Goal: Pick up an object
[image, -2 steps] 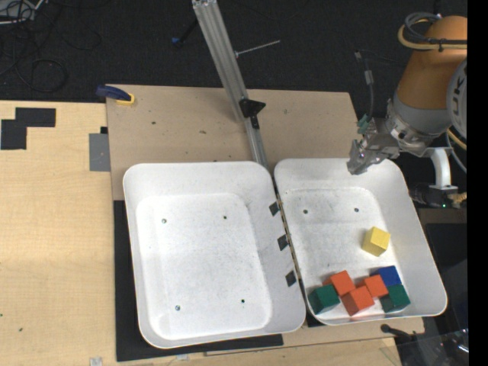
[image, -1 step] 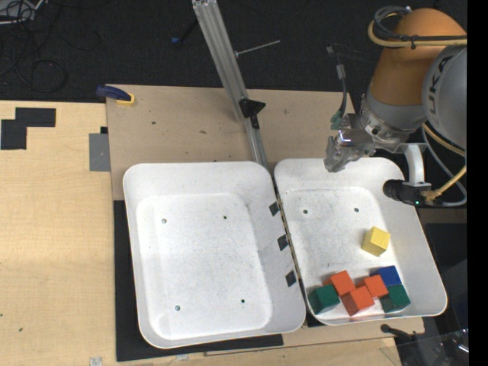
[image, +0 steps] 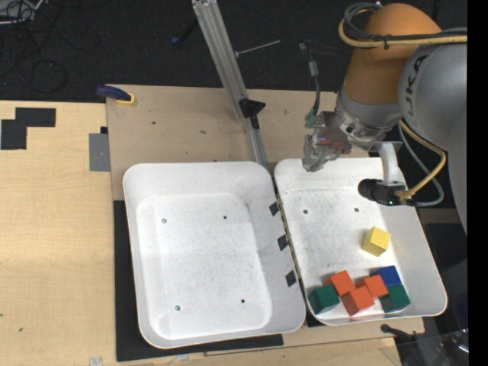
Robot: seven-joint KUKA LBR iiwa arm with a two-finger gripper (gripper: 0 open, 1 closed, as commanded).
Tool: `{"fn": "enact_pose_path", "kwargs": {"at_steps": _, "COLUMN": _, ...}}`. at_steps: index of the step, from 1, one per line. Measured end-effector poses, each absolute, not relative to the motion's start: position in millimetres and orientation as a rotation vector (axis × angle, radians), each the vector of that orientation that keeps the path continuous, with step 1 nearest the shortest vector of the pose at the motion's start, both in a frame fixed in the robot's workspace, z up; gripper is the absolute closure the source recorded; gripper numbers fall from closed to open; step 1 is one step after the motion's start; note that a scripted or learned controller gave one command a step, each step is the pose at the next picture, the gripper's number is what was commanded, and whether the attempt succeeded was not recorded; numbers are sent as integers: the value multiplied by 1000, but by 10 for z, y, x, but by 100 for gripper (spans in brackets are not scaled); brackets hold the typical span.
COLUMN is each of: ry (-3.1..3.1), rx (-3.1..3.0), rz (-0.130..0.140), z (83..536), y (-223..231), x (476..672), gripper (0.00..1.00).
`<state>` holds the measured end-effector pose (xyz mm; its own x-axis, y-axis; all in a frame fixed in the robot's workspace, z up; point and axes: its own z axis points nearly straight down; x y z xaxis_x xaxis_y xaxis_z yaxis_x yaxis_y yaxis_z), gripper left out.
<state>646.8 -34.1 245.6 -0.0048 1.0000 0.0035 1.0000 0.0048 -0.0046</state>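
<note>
My gripper (image: 314, 161) hangs over the far left corner of the right bin (image: 328, 204), with no object seen between its fingers. A yellow cube (image: 376, 240) lies alone in the middle right of that bin. At the bin's near edge sits a cluster: three orange blocks (image: 342, 281) (image: 357, 300) (image: 375, 285), a blue block (image: 390, 274), and two dark green blocks (image: 325, 298) (image: 396, 301). The gripper is well away from all of them.
The left bin (image: 200, 254) lies beside the right one, with black clips (image: 283, 242) along the shared edge. A slanted aluminium bar (image: 226, 67) rises behind the bins, close to the gripper's left. A blue-and-yellow tool (image: 116, 94) lies at the bench's far left.
</note>
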Motion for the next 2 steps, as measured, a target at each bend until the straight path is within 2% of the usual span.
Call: {"fn": "enact_pose_path", "kwargs": {"at_steps": 2, "ry": -2223, "rx": -2214, "rz": 2, "z": 2255, "y": 800, "x": 6428, "gripper": 100}}
